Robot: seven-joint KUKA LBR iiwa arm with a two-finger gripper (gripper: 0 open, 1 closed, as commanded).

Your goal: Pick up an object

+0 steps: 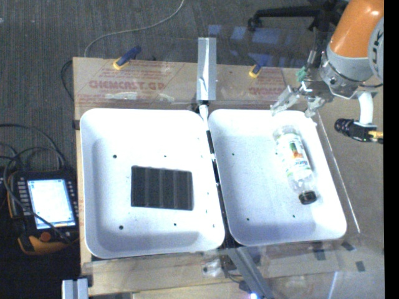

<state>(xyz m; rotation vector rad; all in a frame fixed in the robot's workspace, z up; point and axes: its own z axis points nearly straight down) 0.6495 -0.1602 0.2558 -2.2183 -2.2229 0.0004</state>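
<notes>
Two shallow white bins sit side by side on the bench [124, 83], a brown board with faint red lettering along its far edge. The left bin [100, 136] holds a dark rectangular panel [161, 187] with ribbed strips, lying flat near the bin's middle. The right bin [249, 167] holds a clear plastic bottle [294, 161] lying on its side toward the right wall, its black cap pointing to the near side and a label with orange and green print around its body.

Reaching in from the right, the grey arm shows its orange band [356, 27] at the far right corner of the scene. Below that band the gripper [296, 103] hangs over the far right corner of the right bin, just beyond the far end of the bottle and apart from it. Its fingers [282, 102] are spread wide, with nothing between them.

An upright metal post [206, 70] stands at the far edge where the two bins meet. Two clamps with yellow and blue grips, one [126, 57] at the far left and one [259, 66] to the right of the post, pin the board. A handheld control pendant [45, 204] with a lit screen lies on the floor to the left of the bench.
</notes>
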